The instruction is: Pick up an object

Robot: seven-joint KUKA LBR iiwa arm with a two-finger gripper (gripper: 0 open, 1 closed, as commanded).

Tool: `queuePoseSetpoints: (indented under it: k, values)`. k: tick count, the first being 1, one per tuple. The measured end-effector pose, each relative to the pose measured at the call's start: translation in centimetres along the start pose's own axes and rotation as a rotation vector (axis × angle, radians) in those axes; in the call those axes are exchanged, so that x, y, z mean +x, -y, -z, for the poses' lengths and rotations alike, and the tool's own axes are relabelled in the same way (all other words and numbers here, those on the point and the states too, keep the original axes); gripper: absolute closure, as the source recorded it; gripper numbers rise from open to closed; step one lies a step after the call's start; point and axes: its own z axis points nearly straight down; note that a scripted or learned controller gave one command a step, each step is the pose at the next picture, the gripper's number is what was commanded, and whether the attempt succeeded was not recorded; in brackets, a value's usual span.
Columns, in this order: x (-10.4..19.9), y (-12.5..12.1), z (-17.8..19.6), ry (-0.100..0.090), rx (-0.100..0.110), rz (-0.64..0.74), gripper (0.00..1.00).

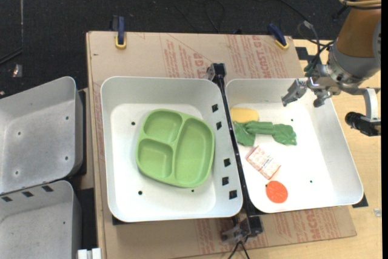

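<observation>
A: What sits closest to the lens?

B: The orange disc [277, 191], flat on the floor of the right bin [339, 148], near that bin's front wall. I'll place the rest from it.

A: Go on.

B: Just behind the disc, slightly to its left, lies a small pink-and-white packet [262, 161], turned at an angle. Farther back from the disc a green floppy piece [264, 131] stretches across the bin floor, and behind that a yellow object [244, 114] lies beside the dividing wall, touching or nearly touching the green piece.

A: And the other container?

B: Left of the disc, across the divider, the left bin [121, 191] holds one thing: a light green tray with three compartments [176, 148], lying tilted on the bin floor. Nothing lies in its compartments.

A: The arm?

B: The gripper [307, 92] hangs over the right bin's back right part, well behind the disc. Its jaws are spread, nothing between them. Both bins rest on a cardboard-covered worktop [170, 51].
</observation>
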Motion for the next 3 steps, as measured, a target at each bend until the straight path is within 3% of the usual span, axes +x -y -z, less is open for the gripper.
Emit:
queuePoseSetpoints:
  k: [2,3]
  values:
    - [0.4,-0.4,-10.4,0.0,-0.001,0.002,0.0]
    - [0.4,-0.6,-9.0,0.001,-0.006,0.003,1.0]
